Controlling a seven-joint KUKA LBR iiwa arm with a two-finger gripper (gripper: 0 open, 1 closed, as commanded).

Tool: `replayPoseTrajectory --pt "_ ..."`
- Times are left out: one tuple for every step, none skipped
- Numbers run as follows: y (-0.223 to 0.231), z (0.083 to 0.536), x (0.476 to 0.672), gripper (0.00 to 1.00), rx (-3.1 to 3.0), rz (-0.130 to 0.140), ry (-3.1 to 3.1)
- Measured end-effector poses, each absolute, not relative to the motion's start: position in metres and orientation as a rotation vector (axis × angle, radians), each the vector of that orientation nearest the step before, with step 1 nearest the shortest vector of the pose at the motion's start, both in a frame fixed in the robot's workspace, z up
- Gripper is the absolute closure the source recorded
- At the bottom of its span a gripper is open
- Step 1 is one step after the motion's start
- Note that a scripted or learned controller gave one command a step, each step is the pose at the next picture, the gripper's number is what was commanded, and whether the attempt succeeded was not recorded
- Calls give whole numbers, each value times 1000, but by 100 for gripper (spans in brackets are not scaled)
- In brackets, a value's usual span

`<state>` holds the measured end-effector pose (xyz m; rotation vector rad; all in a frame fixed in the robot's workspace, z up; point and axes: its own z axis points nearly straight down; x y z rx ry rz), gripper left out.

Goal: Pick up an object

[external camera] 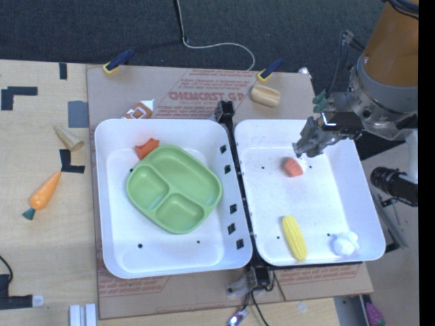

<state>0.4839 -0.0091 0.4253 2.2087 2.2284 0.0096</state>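
Camera view: I see gripper just above-right of small orange-red piece in right bin; finger state, cannot tell.

Even, fairly bright overhead light falls across the bench, leaving the two white bins close to washed out, the right bin brightest, with mild glare on its floor. Shadows are soft and short: a faint one under the green plate and a dim one along the left bin's inner wall. The dark backdrop at top stays murky. The picture is slightly soft and grainy, and the arm at upper right looks blurred.
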Motion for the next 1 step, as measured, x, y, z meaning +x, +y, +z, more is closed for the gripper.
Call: replayPoseTrajectory --pt "61 468 484 100 2209 6 2231"
